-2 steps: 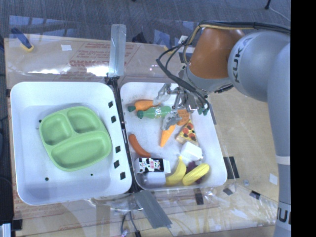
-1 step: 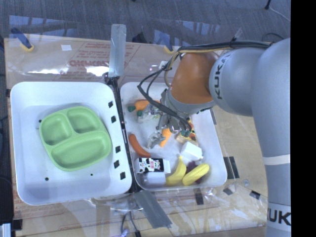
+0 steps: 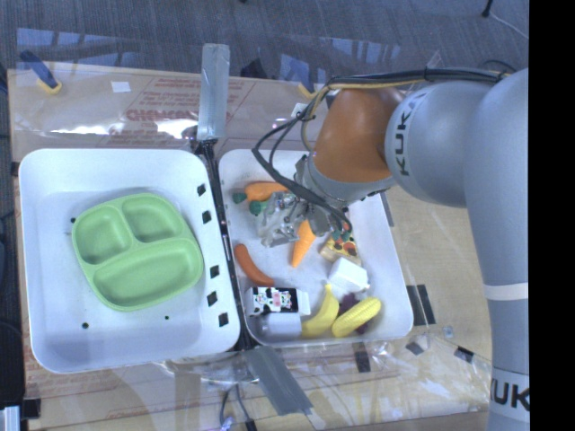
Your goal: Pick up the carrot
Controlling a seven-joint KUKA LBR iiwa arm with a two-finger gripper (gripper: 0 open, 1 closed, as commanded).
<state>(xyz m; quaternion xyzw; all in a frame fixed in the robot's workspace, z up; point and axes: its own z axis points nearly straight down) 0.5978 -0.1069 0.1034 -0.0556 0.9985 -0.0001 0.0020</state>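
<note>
1. Right, the grey arm (image 3: 449, 142) reaches in from the right, its orange band (image 3: 355, 137) sitting over the upper part of the right bin (image 3: 395, 277).
2. The hand (image 3: 286, 223) points down into that bin, a metallic cluster just below the orange band.
3. The carrot (image 3: 302, 243) hangs tilted, tip down, right beside the metal of the hand and touching it by the look of things.
4. Whether the carrot is truly clamped or only lying against the hand, I cannot tell; the arm hides how wide the hand is.
5. Another orange piece (image 3: 262, 190) lies near the bin's upper left, with a small green bit (image 3: 255, 207) just beside it.
6. A reddish sausage-shaped toy (image 3: 249, 264) lies along the left wall of the right bin.
7. Lower down, two yellow bananas (image 3: 344, 314) sit near the front wall, touching each other.
8. A black-and-white patterned box (image 3: 274, 301) lies just left of the bananas.
9. A white block (image 3: 348, 274) rests near the right of the carrot, with small coloured bits above it.
10. Over in the left bin (image 3: 40, 241), a green divided plate (image 3: 137, 250) sits alone, well apart from the hand.
11. Both bins rest side by side on the desk (image 3: 440, 250).
</note>
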